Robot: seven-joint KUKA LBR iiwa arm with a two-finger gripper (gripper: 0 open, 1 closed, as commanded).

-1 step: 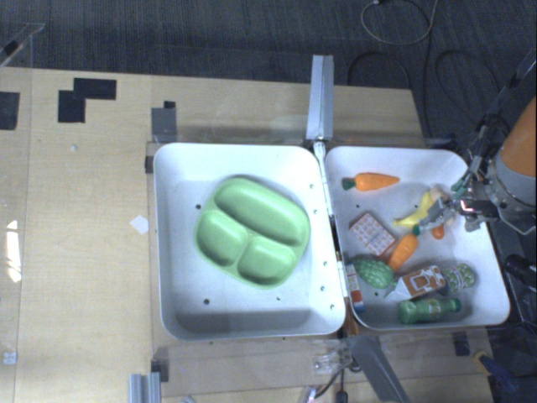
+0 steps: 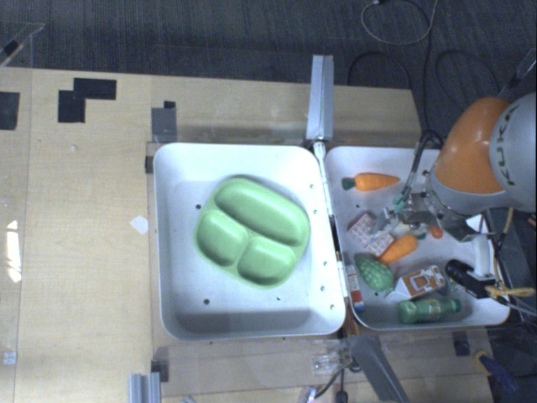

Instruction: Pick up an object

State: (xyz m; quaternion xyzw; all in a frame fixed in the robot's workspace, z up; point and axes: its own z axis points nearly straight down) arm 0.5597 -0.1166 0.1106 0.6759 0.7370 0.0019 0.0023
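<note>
Green plate (image 2: 252, 231) lies in the left bin (image 2: 172, 250). In the right bin (image 2: 497, 316), the claw (image 2: 409, 216) hangs over a carrot (image 2: 398, 248); its opening cannot be told.

The grey arm (image 2: 495, 154) reaches in from the right, tool (image 2: 409, 215) lowered.

Partial letters "KU" on the arm (image 2: 513, 154), nothing else legible.

A robotics lab is indicated. Two white bins (image 2: 168, 250) are fixed on a wooden bench (image 2: 75, 250) with metal brackets (image 2: 320, 99). Loose cables (image 2: 403, 23) are seen on the grey carpet (image 2: 168, 15).
</note>
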